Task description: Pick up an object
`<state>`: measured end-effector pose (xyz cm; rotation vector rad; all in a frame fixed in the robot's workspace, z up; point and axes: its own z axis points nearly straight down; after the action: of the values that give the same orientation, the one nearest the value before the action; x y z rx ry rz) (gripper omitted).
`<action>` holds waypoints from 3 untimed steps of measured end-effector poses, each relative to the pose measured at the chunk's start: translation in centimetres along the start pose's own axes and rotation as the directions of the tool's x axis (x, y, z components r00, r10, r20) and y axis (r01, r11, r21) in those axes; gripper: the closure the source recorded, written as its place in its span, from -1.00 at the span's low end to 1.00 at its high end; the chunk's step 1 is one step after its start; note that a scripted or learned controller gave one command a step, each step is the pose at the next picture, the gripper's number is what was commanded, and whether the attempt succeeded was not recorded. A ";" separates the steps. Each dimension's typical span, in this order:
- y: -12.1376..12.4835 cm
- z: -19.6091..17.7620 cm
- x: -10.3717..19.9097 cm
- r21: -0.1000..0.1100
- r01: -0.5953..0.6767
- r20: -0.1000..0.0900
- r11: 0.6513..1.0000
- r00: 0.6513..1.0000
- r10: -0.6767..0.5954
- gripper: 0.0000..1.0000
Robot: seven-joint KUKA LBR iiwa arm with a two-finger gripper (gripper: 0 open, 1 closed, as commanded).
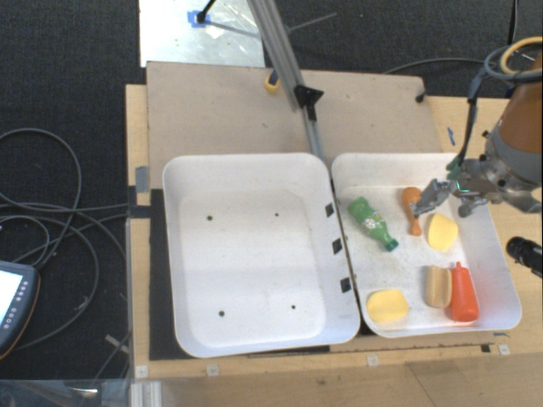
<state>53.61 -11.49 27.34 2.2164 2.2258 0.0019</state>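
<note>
My gripper [450, 200] hangs over the back of the right bin [507, 312], open, with nothing between its fingers. Its left finger [431, 196] is just right of an orange carrot-like piece [411, 207]. A pale yellow lemon-shaped piece [441, 232] lies directly below the gripper. A green bottle [372, 223] lies on its side to the left. Near the front of the bin rest a tan hot-dog bun [437, 286], a red ketchup bottle [462, 293] and a round yellow piece [387, 306].
The left bin [182, 176] sits beside the right one, joined by black clips [337, 245]. A grey pole [280, 45] slants across the back of the bench. Cables lie on the dark floor at left.
</note>
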 end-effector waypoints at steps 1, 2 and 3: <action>0.0 0.0 0.0 -0.001 -0.001 0.000 1.000 1.000 0.001 -1.00; 0.0 6.1 0.6 0.005 -0.003 0.000 1.000 1.000 0.003 -1.00; 0.1 10.8 1.5 0.004 -0.004 -0.001 1.000 1.000 0.004 -1.00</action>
<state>53.76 -9.99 16.52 2.2229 2.2241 -0.0021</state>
